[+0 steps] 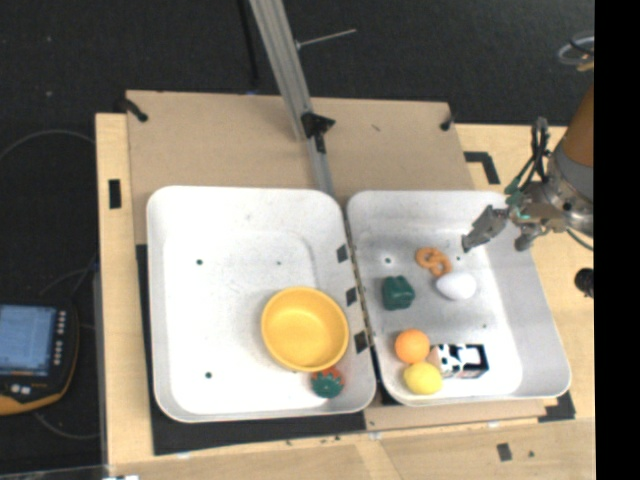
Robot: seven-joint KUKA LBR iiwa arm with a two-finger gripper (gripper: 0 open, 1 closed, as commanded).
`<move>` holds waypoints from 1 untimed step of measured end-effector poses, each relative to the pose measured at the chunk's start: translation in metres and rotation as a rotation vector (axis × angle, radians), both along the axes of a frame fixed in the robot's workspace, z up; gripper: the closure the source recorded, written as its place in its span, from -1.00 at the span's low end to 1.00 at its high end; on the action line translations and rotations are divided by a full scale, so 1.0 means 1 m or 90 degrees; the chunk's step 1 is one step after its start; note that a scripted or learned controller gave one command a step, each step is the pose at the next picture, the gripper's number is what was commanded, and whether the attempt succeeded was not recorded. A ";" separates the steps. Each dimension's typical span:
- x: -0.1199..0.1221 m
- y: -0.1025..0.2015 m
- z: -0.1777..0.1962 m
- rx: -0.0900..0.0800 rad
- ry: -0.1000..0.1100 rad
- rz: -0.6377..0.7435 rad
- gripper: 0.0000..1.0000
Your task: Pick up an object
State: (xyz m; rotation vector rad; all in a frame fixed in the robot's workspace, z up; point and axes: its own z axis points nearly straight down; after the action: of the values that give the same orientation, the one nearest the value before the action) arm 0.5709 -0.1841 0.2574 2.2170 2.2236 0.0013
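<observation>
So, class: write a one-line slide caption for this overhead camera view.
Gripper hovers above the right bin of small objects; yellow bowl sits in the left bin.

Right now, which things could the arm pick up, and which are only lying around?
For the job:
claw
pretzel
white egg
green block
orange
lemon
black-and-white box
yellow bowl

Lying about:
handheld screen
metal pole

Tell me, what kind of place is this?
Probably a robot lab set up for grasping practice. A robot arm reaches over two white bins of toy-like things, such as a yellow bowl and an orange ball, and a handheld control pendant lies beside the bench.
</observation>
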 end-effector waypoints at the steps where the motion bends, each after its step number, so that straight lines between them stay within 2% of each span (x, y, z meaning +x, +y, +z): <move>1: 0.000 0.000 0.000 0.000 0.000 0.000 -1.00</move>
State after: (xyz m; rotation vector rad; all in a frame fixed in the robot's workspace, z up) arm 0.5709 -0.1839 0.2574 2.2172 2.2235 0.0018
